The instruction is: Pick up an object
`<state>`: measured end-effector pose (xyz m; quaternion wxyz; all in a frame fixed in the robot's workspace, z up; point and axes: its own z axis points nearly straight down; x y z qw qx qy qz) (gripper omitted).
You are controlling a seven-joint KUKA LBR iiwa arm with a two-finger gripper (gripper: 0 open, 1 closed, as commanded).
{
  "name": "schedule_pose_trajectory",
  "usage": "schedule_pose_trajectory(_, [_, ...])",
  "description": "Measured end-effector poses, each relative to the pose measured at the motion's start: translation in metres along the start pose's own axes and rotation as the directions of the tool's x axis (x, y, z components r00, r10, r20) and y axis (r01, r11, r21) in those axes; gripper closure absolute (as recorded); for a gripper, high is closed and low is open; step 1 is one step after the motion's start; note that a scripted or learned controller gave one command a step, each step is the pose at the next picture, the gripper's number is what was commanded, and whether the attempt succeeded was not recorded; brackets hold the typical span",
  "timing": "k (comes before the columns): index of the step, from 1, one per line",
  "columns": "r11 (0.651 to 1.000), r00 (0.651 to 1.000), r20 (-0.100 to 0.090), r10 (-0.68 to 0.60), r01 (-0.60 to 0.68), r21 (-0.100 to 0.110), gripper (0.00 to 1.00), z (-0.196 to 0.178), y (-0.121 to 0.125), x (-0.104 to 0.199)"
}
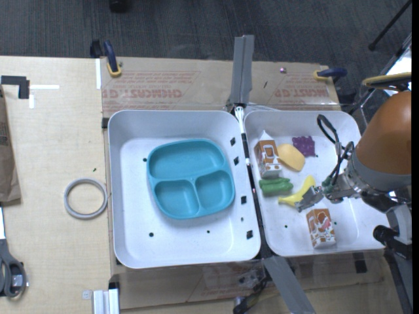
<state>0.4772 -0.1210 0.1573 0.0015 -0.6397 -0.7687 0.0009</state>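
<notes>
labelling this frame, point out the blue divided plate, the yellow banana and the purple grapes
blue three-compartment plastic plate [190, 157]: camera view, floor of its long upper compartment
yellow toy banana [302, 190]: camera view, middle of its curved body
purple toy grape bunch [304, 144]: camera view, centre of the cluster

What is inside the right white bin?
The right bin holds two cartons, a yellow block, purple grapes, a green vegetable, and a banana, partly covered by the gripper.

The wooden bench [52, 149] carries 2 white bins [124, 195], a tape ring [86, 197], scissors [12, 275] and cardboard [170, 84].
</notes>
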Motion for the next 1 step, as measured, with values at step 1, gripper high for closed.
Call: schedule_pose_trajectory(1, [0.993, 0.993, 0.0, -0.117, 0.117, -0.001, 0.0, 0.0666, -0.0064, -0.0342])
